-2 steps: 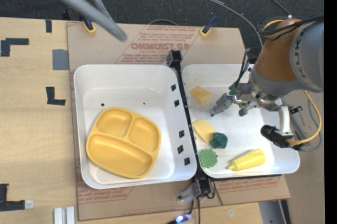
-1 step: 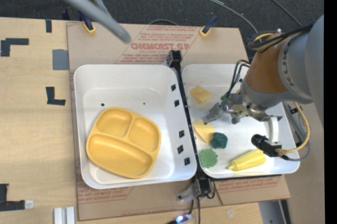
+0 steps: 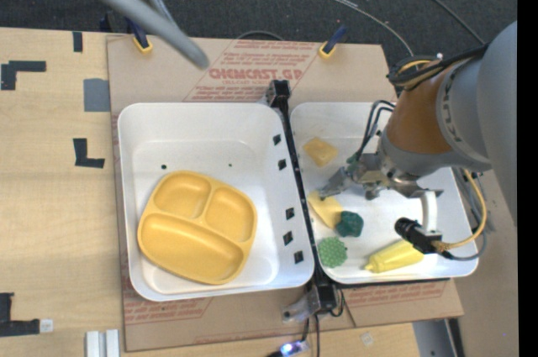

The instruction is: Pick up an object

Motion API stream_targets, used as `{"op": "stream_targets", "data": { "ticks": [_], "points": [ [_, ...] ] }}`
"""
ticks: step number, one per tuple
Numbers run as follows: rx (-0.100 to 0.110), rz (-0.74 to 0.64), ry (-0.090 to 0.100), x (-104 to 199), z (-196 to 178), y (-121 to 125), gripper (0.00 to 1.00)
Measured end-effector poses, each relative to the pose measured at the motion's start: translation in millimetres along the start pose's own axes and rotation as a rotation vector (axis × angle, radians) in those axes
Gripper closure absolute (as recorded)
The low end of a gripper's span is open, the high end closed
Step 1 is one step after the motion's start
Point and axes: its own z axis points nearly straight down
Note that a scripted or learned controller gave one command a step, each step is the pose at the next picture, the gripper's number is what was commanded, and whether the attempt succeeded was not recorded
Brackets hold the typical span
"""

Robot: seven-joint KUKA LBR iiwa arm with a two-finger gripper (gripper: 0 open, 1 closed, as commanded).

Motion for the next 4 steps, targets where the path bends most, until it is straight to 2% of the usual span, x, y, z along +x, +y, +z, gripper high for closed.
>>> {"op": "stream_targets", "data": {
  "ticks": [1, 2, 4],
  "points": [
    [-0.006, -0.003, -0.002, 1, -11, 1, 1.00],
    [0.001, -0.002, -0.001, -1, -53, 3, 1.00],
    [-0.003, -0.002, -0.001, 6, -154, -10, 1.00]
  ]
}}
